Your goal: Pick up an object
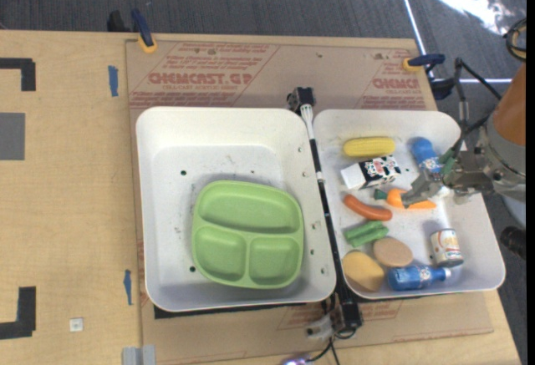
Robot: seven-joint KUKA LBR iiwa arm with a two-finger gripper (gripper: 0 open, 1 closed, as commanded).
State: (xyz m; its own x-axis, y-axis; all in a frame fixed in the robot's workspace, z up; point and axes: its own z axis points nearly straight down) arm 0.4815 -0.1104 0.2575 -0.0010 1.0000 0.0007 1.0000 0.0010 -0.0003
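Observation:
My gripper [436,181] hangs over the right side of the right bin [489,267], reaching in from the right. Its tip is just above an orange carrot [411,201] and close to a blue bottle [424,152]. Whether it touches the carrot I cannot tell. Around it lie a yellow corn cob [369,146], a black-and-white carton [374,171], a red sausage [368,207], a green pod [365,231], a brown disc [393,252], a yellow potato [362,270], a second blue bottle [418,276] and a small can [447,245].
The left bin [159,146] holds a green divided plate [247,231]. The two bins meet along a ridge [322,196]. Cables and clamps sit at the bench's back right [435,71].

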